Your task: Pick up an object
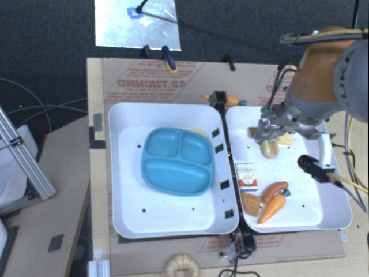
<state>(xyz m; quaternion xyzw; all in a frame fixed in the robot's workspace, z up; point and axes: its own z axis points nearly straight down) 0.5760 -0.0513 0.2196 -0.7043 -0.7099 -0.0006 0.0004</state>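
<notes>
My gripper (267,134) hangs over the back of the right bin (334,212), reaching in from the right. Right below its tip lies a beige rounded piece (269,149), with a yellow wedge (286,139) beside it. Whether the tip touches the beige piece I cannot tell. Nearer the front of this bin lie a small white and red carton (246,175), a tan waffle-like square (250,203), a red sausage (274,190) and an orange carrot (271,209).
The left bin (124,212) holds a blue divided plate (177,160) with a pale yellow item (199,133) at its far edge. An orange thing (231,101) sits behind the bins at the divider. A beige ring (181,265) lies on the bench front.
</notes>
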